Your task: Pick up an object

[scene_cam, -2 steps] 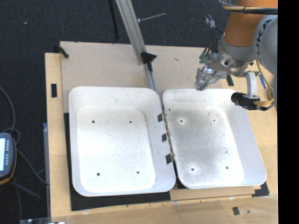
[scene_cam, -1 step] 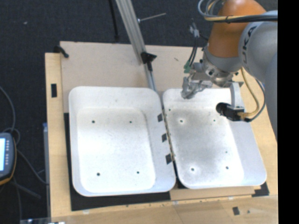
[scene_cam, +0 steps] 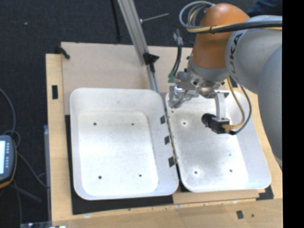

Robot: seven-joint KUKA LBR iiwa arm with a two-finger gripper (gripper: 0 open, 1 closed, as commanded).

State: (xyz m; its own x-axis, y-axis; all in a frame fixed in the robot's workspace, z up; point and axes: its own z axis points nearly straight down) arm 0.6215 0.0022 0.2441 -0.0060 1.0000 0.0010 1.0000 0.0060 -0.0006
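- The gripper (scene_cam: 176,98) hangs low over the right bin's (scene_cam: 213,165) far-left corner. Glare and the wrist (scene_cam: 209,56) above it mask it, so I cannot tell how far open it is or whether it has hold of anything.
- I cannot tell where the object is. If it sits at that corner of the right bin, the wrist hides it.
- Likely failure: the gripper closes on nothing. So close to the right bin's corner, the wall curves up, and a small object there could slide away or get pinned against the wall instead of being gripped.
- Collision risk: the gripper is just beside the right bin's left rim, where it meets the left bin (scene_cam: 114,146). Going straight down could strike the rim or shift the right bin.
- The pole (scene_cam: 135,32) slants in from behind and ends near the right bin's far-left corner. A lift that swings backward could clip it.
- A black unit (scene_cam: 213,121) hangs off the wrist above the right bin's middle, with a cable (scene_cam: 244,110) looping beside it. Twisting the wrist could drag either across the right bin's floor.
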